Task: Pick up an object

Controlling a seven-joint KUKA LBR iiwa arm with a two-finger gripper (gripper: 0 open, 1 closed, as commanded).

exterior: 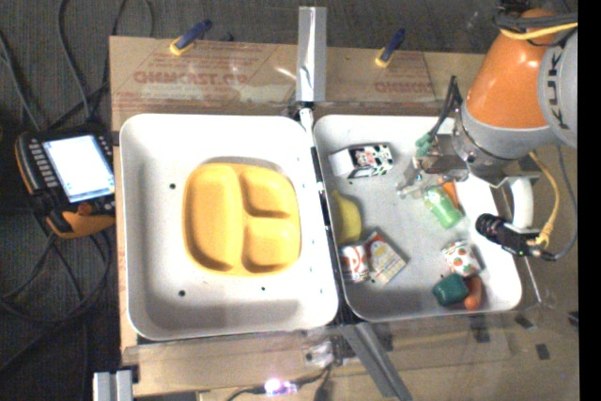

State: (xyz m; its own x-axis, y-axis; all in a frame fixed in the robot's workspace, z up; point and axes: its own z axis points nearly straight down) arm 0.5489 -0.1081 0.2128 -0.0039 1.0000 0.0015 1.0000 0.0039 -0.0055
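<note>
Far left, off the tabletop: a handheld pendant with a lit screen. Left bin holds a glossy yellow plastic tray, moulded into compartments, sitting flat in the middle. Right bin, left side: a yellow rounded item against the wall, with a crumpled printed packet just below it. Near the top there's a small boxy patterned object. The jaws sit upper centre-right of this bin, under the grey-and-orange arm. A green translucent bottle-shaped piece lies just right of and below them, an orange bit beside it; contact unclear, cannot tell jaw opening. Bottom right corner: a white spotted ball-like object, a dark green block, and an orange piece touching it.
</note>
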